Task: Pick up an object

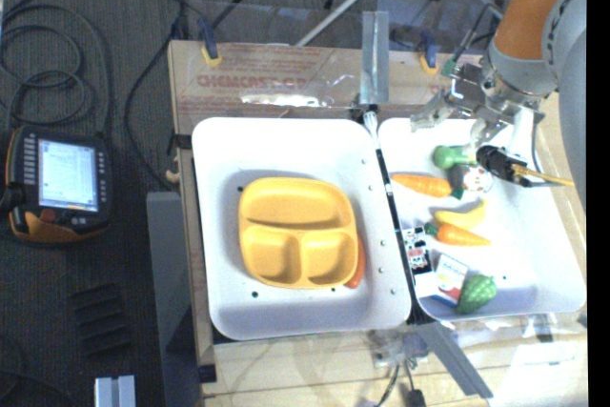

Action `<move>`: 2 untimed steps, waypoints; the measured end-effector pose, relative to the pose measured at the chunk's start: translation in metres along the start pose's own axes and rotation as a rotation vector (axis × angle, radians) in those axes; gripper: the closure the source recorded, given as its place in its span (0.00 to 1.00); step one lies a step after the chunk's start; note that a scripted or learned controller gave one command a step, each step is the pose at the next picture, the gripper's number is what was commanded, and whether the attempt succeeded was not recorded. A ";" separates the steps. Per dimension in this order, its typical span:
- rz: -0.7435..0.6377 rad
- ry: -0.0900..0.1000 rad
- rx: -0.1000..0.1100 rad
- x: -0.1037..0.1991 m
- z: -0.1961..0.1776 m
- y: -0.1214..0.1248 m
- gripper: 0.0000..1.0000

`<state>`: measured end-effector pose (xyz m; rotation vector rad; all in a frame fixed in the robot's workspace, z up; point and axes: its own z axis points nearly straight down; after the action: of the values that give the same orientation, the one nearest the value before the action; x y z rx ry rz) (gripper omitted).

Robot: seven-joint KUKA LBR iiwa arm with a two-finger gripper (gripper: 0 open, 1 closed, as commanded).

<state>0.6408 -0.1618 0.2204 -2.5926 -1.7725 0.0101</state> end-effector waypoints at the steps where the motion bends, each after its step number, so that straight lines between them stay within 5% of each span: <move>1: 0.000 -0.001 0.000 0.000 0.000 0.000 0.00; 2: -0.034 0.000 0.002 -0.039 0.086 -0.005 0.00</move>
<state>0.6209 -0.1967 0.1342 -2.5609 -1.8150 0.0121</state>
